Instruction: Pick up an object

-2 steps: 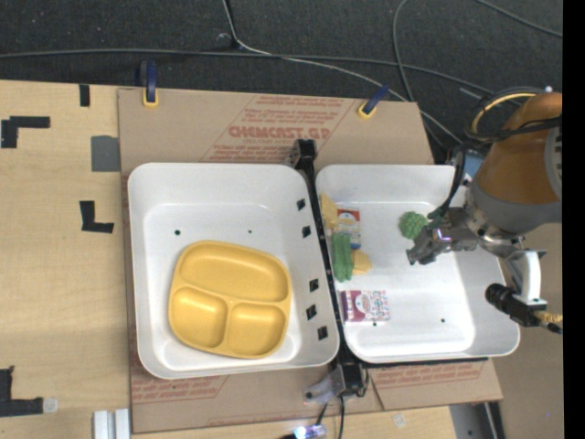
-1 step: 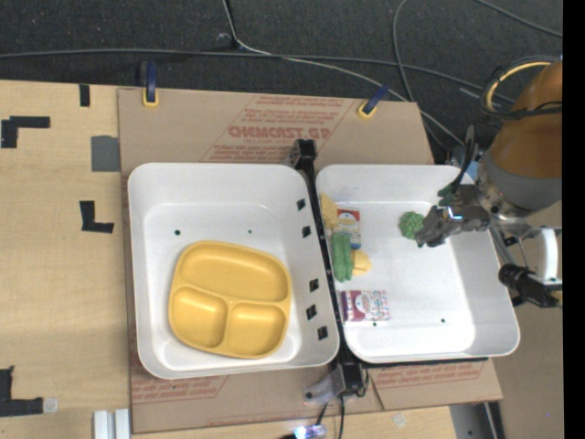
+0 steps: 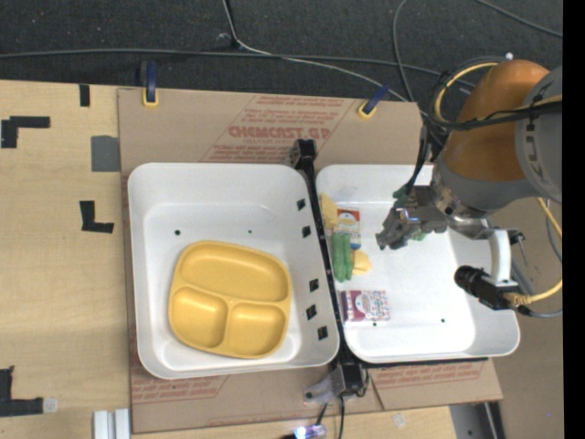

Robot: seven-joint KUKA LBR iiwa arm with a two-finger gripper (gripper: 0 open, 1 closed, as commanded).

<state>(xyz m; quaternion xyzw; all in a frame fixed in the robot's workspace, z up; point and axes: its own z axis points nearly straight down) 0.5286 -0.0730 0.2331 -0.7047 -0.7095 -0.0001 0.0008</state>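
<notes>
My gripper (image 3: pixel 397 234) hangs over the middle of the right bin (image 3: pixel 475 337), a little to the right of the objects along that bin's left wall. Those objects are a red and white packet (image 3: pixel 348 219), a long green item (image 3: pixel 341 256) with a small yellow piece (image 3: pixel 361 264) against it, and a pink and white packet (image 3: pixel 366 305) nearer the front. A small green patch (image 3: pixel 421 233) shows at the gripper's right side; I cannot tell what it is. The arm's orange band (image 3: pixel 498 108) rises behind it.
The left bin (image 3: pixel 151 199) holds a yellow divided plate (image 3: pixel 228 297). A black divider (image 3: pixel 315 236) runs between the bins. Cables loop over the dark surface behind the bench. A black fitting on the arm (image 3: pixel 480 286) overhangs the right bin's right side.
</notes>
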